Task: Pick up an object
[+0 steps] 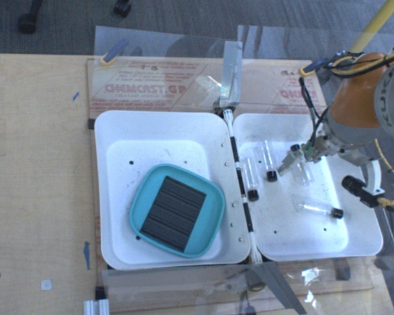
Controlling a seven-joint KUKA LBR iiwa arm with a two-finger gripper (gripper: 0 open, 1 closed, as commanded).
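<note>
The right bin [354, 241] holds several clear vials with black caps. One vial [249, 178] lies by the bin's left wall, a second vial [268, 159] lies just right of it, and a third vial [319, 209] lies nearer the front right. My gripper [293, 157] reaches down from the grey arm with the orange band [358, 102]. It hangs low over the middle of the right bin, just right of the second vial. I see nothing held by it.
The left bin [118, 143] carries a teal tray [213, 205] with a black ribbed block [174, 213] on it. A clear plastic sheet [164, 77] lies behind both bins. A black connector [356, 188] and cables hang off the arm over the right bin's right side.
</note>
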